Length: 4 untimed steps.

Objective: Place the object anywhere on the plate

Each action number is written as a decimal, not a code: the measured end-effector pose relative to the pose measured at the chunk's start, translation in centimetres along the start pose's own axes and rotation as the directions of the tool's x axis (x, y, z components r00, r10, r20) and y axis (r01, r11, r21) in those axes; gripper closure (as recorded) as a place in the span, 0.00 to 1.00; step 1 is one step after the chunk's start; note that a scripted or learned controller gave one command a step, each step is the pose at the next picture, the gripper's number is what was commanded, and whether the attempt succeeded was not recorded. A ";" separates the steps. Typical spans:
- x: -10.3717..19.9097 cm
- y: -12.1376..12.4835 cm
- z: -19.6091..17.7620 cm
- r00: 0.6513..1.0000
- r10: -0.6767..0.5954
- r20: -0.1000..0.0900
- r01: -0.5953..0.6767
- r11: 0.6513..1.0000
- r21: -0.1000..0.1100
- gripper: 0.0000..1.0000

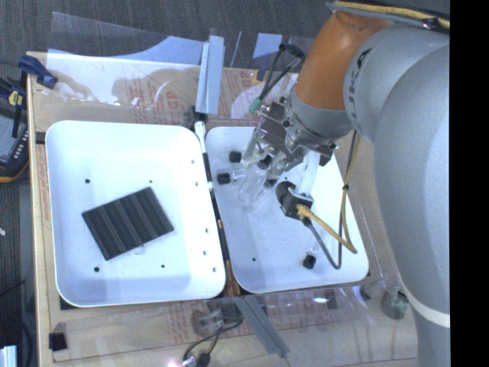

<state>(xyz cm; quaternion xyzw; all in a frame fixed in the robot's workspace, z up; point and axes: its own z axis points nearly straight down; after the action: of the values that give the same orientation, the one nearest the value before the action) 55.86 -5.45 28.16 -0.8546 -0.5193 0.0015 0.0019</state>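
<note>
Arm [382, 90]: a large grey body with an orange band is seen reaching in from the right, and much of the right bin's far side is covered by it.

Left bin [69, 140]: a shallow white tray; the plate is held in it.

Right bin [260, 270]: a shallow white tray just beside the left one; the gripper is poised over its far half.

Plate [127, 222]: a dark ribbed rectangle is seen lying flat in the left bin, its long axis slanted from near-left to far-right. It is taken to be the target.

Gripper [256, 182]: it is held low over the right bin, pointed toward the dividing rims. Whether the fingers are spread or pressed together cannot be told, since they are pale and blurred against the white floor.

Object [250, 189]: something clear and faint may be made out at the fingertips, but it cannot be confirmed, and no grasp can be claimed.

Key relation: the plate lies well apart from the gripper, to the left and nearer the camera; a move across both adjoining rims is judged to be required.

Obstacles: the two raised rims between the bins are the only barrier seen on that path.

Cable [328, 239]: a yellow lead is seen trailing from the wrist over the right bin.
</note>
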 end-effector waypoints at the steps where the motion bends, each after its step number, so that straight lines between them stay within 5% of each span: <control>1: 6.7 -1.3 -12.7 0.998 0.063 0.001 -0.063 0.998 -0.002 1.00; 2: 15.8 1.9 -3.9 0.999 0.042 0.006 -0.042 0.999 0.003 1.00; 3: 21.6 -0.4 1.2 0.936 0.351 0.007 -0.351 0.936 0.004 1.00; 4: 24.6 -3.2 -9.1 0.995 -0.102 0.001 0.102 0.995 -0.002 1.00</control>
<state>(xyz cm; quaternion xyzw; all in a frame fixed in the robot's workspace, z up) 64.38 17.88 37.24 -0.8269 -0.5623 0.0010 0.0009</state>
